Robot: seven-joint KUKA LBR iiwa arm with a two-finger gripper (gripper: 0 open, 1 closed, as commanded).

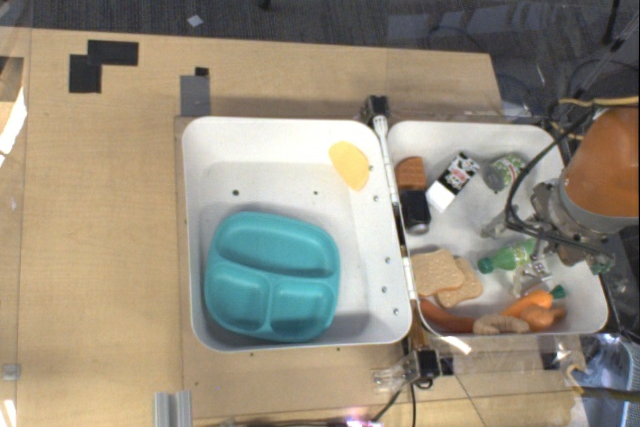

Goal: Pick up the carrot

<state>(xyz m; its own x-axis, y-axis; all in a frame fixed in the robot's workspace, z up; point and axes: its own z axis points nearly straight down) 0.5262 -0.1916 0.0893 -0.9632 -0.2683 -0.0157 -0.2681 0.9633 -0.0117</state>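
Note:
The orange carrot [533, 306] lies near the front right corner of the right bin [470, 131], tilted, with a small green tip beside it. My gripper [543, 258] hangs just above and behind the carrot, below the arm's orange band [602, 165]. Cables and the wrist body cover much of it. I see nothing lifted from the bin floor.
Close around the carrot are a green bottle [503, 260], a bread slice [447, 277], a red sausage [448, 318] and a tan piece [495, 323]. Further back lie a brown roll [410, 173], a black-and-white box [455, 173] and a greenish can [505, 169]. The left bin holds a teal divided plate [270, 273] and a yellow piece [350, 163].

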